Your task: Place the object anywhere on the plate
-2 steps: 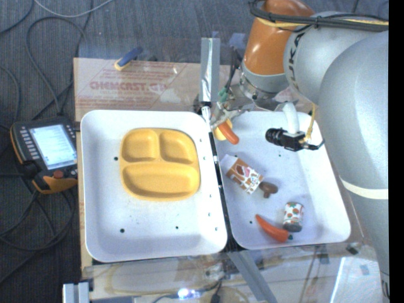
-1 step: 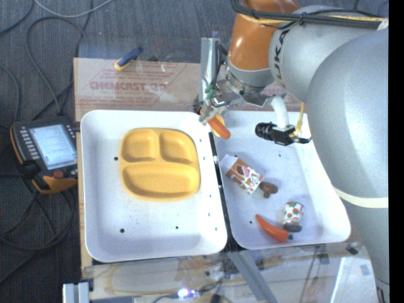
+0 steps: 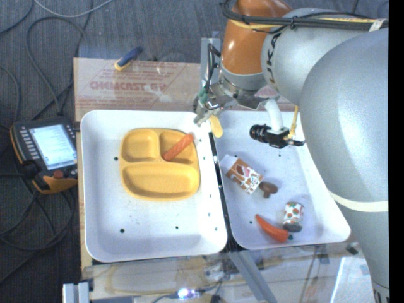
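Visitor: How does the arm (image 3: 328, 74) stand?

Operator: It comes in from the right and bends down. The gripper (image 3: 203, 113) is at the far side, over the edge where the two bins meet, close to the far right corner of the left bin (image 3: 95, 188). I cannot tell if it is open or closed, and I see nothing held in it.

Visitor: How many things are there?

Operator: There are two white bins. The left one has one yellow plate (image 3: 158, 178) with three sections. The right bin (image 3: 315, 188) has one small printed box (image 3: 244, 174), one brown lump (image 3: 270, 188) touching it, one small can (image 3: 292, 214) and one orange-red carrot (image 3: 273, 230) near the can. One pale yellow piece (image 3: 216, 127) is just beside the gripper; I cannot tell what it is.

Visitor: And the object for the plate?

Operator: It is an orange stick (image 3: 178, 147), thin and a little pointed. It lies at a slant in the far right section of the plate, apart from the gripper.
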Action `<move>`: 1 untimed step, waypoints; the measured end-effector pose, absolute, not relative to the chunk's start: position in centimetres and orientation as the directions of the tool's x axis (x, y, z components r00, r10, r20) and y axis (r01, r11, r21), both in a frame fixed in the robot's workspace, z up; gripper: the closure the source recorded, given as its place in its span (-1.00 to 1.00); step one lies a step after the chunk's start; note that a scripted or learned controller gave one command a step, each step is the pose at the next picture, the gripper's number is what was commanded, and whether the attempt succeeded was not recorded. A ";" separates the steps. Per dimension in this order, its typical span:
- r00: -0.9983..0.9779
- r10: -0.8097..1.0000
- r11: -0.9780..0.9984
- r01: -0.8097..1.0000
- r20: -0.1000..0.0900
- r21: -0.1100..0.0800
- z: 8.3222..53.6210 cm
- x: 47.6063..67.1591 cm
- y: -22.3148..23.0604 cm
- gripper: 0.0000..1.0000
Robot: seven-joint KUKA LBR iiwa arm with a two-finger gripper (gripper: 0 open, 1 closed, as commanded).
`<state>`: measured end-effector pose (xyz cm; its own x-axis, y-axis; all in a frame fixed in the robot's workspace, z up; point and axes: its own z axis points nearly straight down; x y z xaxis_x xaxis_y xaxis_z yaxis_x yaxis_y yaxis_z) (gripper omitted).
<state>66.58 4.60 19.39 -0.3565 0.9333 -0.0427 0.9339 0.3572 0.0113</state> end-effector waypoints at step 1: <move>-0.385 0.923 0.385 0.923 -0.004 -0.002 18.3 65.9 7.6 -1.00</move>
